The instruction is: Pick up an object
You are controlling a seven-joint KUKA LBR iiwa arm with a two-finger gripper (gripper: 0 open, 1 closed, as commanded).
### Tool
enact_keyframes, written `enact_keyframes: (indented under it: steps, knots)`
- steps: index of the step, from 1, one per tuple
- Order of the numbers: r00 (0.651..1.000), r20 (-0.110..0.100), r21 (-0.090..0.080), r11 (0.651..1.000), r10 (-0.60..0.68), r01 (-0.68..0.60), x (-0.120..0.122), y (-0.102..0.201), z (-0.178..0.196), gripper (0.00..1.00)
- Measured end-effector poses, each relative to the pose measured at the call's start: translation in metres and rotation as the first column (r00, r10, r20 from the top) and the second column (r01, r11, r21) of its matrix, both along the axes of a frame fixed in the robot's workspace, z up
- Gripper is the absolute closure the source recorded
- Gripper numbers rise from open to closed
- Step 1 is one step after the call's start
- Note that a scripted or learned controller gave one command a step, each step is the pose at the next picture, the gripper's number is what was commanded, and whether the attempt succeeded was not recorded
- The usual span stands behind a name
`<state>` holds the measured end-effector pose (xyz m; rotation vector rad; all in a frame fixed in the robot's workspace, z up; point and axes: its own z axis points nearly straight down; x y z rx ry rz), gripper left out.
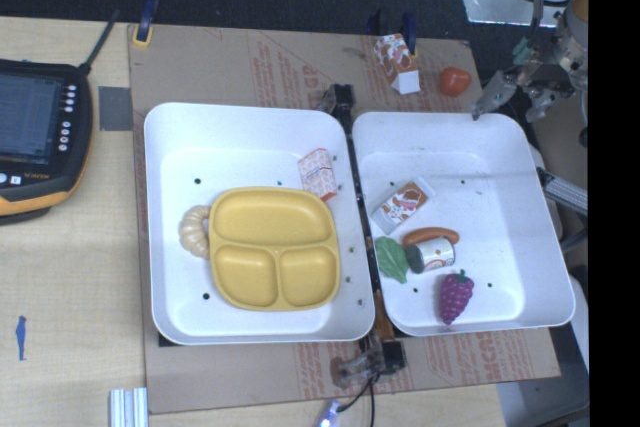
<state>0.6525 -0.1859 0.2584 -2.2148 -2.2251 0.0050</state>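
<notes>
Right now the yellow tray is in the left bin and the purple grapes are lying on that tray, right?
Not quite. The yellow tray is in the left bin, but the purple grapes lie in the right bin, near its front edge, not on the tray. The camera view shows this.

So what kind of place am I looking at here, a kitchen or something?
More likely a robot test bench than a kitchen. Two white bins sit on cardboard and hold toy food such as purple grapes and a yellow divided tray, and a control pendant lies beside them.
</notes>
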Motion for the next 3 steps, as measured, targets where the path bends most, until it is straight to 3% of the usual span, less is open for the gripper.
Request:
enact_keyframes:
  steps: [1,2,3]
  knots:
    - [1.0,-0.001,0.0,1.0,0.001,-0.001,0.003,0.027,-0.056,0.0]
    - [1.0,-0.001,-0.001,1.0,0.002,-0.002,-0.052,0.063,-0.042,0.0]
    - [1.0,0.014,0.001,1.0,-0.001,0.0,-0.09,0.076,-0.148,0.0]
